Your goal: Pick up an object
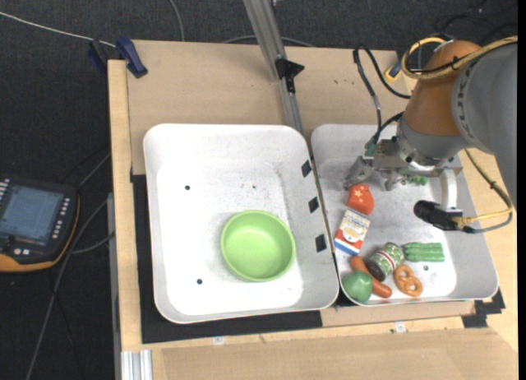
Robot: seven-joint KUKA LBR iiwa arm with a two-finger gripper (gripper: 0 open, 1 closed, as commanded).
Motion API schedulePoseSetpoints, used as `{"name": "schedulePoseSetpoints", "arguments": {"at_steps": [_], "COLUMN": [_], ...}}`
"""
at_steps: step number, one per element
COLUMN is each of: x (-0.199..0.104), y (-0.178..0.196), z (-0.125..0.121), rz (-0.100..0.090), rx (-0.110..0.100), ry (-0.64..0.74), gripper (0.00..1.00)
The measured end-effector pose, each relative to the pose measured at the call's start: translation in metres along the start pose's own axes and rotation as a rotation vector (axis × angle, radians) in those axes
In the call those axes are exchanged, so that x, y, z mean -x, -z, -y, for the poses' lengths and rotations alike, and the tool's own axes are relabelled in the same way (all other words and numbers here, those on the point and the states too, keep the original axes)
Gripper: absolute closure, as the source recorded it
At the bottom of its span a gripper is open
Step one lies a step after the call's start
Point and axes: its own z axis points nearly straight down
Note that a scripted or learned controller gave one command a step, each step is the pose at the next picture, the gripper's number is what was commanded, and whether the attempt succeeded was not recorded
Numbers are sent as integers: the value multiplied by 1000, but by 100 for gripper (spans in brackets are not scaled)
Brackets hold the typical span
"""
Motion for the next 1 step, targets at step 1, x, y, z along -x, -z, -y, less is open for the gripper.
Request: {"name": "schedulePoseSetpoints", "arguments": {"at_steps": [1], "x": [0], "y": [11], "z": [-1], "rz": [0], "rx": [2], "ry": [0], "gripper": [100]}}
